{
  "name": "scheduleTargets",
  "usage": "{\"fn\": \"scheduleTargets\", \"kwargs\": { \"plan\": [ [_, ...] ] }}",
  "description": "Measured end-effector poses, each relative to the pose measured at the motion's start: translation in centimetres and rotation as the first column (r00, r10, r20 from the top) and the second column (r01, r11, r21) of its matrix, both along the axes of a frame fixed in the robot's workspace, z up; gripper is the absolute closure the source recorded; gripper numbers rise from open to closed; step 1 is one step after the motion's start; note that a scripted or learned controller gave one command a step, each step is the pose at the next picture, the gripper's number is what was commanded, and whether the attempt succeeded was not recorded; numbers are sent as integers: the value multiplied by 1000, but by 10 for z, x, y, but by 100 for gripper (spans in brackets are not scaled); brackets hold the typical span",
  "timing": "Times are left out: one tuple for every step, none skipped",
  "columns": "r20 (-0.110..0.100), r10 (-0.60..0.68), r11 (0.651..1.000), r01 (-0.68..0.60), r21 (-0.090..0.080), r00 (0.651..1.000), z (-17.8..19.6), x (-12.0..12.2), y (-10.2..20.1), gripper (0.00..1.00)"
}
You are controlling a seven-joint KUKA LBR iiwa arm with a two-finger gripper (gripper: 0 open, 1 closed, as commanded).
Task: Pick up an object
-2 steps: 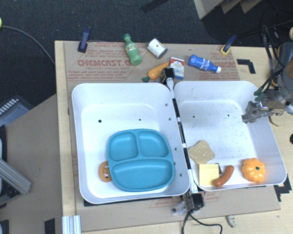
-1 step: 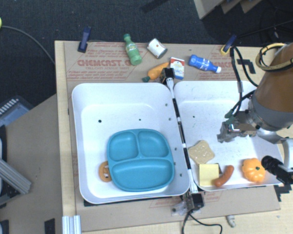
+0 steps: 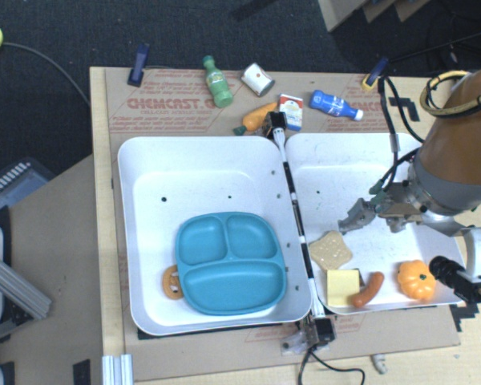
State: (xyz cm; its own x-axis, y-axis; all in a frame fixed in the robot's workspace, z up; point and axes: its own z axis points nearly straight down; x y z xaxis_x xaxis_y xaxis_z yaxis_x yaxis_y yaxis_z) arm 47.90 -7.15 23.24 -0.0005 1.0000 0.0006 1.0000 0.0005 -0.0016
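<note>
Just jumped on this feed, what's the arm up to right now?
The arm's gripper hangs over the right bin, just above the cracker. Nothing shows between its fingers, so no pick yet. The cheese slice, sausage and orange pumpkin lie along that bin's front. The left bin holds a blue divided plate.

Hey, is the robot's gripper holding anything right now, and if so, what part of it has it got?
Nothing is held. The gripper hangs over the right bin with nothing between its fingers; the cracker lies just below it, apart from it.
</note>
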Motion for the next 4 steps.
{"fn": "scheduleTargets", "kwargs": {
  "plan": [
    [0,-1,1000,1,0,1000,-67,24,-21,0],
    [-1,-1,1000,1,0,1000,-112,13,-20,0],
    [3,0,1000,0,1,1000,-146,10,-26,0],
    [8,-1,1000,1,0,1000,-146,2,-31,0]
  ]
}}
